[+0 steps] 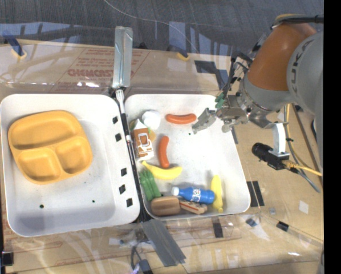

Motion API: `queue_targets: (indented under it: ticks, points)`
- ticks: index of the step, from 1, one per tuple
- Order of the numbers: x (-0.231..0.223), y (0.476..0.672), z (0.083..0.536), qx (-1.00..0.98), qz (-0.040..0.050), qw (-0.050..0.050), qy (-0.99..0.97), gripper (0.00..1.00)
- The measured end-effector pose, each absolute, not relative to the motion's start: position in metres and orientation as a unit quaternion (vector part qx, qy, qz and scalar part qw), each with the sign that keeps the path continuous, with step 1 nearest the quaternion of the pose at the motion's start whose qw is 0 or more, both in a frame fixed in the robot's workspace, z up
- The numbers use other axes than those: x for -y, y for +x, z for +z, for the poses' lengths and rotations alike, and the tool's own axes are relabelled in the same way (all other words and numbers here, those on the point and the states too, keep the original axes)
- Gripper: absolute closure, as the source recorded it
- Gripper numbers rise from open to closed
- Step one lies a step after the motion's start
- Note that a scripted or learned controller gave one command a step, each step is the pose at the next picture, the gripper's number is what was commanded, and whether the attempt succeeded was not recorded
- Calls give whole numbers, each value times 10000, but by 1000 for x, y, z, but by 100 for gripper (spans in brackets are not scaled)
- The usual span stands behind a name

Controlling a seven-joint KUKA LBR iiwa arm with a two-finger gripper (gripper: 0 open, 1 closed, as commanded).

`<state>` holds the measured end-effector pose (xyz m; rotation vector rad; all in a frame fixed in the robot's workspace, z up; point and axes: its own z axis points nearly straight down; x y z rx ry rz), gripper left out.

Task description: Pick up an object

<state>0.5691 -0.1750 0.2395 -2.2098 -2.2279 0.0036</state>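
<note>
The right bin point(230, 153) holds several toy foods. An orange sausage point(181, 118) lies near its back wall, with a white ball point(151, 119) to its left. A brown carton point(143, 143), a red sausage point(163, 151) and a yellow banana point(163, 171) sit along the left side. At the front are a green cucumber point(147, 184), a blue bottle point(196, 194), a small yellow piece point(216, 191) and a brown bun point(166, 205). My gripper point(215, 123) hangs above the bin's back right part, just right of the orange sausage, open with nothing between its fingers.
The left bin point(56, 210) carries a yellow divided tray point(48, 144). A grey metal bar point(122, 56) stands behind the seam between the bins. Bare white floor shows in the right bin's middle and right point(207, 153).
</note>
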Motion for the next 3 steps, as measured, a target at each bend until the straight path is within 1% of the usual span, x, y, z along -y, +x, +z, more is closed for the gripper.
queue_targets:
  ticks: [1,2,3]
  points:
    - [106,581,145,5779,34,46,-8161,0]
    - [103,575,114,5663,-21,-36,-8242,0]
    - [95,611,93,4851,3,-7,-8745,0]
